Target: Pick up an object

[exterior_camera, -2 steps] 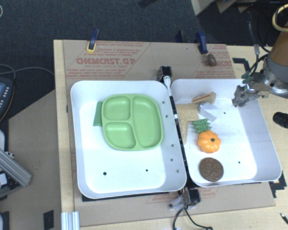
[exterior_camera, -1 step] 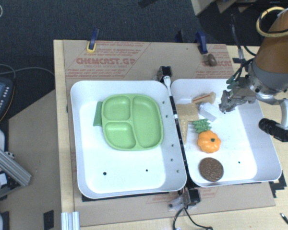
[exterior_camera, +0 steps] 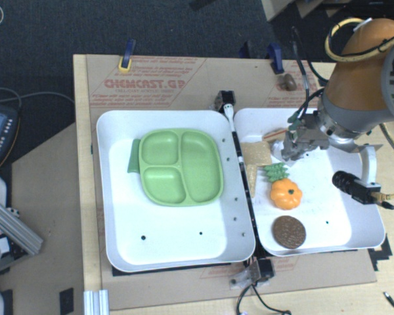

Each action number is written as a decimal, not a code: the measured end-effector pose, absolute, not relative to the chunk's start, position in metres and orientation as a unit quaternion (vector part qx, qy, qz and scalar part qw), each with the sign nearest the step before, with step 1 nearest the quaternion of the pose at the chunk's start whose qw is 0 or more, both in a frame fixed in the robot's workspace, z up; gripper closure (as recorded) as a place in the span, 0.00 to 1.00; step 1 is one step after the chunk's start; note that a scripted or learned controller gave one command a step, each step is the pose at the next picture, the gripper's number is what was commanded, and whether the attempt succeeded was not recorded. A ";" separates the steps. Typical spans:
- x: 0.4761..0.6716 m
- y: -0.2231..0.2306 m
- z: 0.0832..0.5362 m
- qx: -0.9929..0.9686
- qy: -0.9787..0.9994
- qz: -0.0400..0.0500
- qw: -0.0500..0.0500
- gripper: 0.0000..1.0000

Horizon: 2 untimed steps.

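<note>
The right bin [exterior_camera: 341, 231] holds an orange pumpkin-like toy [exterior_camera: 285, 194] with a green leafy piece [exterior_camera: 274, 171] just above it. A brown round disc [exterior_camera: 289, 231] lies nearer the front. A tan flat piece [exterior_camera: 253, 157] rests by the bin's left wall, and a small brown stick-like item [exterior_camera: 274, 135] lies at the back. My gripper [exterior_camera: 290, 149] hangs low over the back left part of this bin, just above and right of the green piece, close to the brown stick. Nothing is visibly held.
The left bin [exterior_camera: 118, 228] carries a green divided plate [exterior_camera: 180, 166]. A black part with cables [exterior_camera: 354, 186] juts over the right bin's right side. Clamps [exterior_camera: 126, 56] sit on the cardboard bench's far edge.
</note>
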<state>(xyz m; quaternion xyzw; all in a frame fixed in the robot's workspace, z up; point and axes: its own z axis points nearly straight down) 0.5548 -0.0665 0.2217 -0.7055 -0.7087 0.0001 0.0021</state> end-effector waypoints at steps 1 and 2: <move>0.534 -0.009 0.231 -0.705 -0.709 0.000 0.003 1.00; 0.507 0.042 0.230 -0.705 -0.709 0.001 0.003 1.00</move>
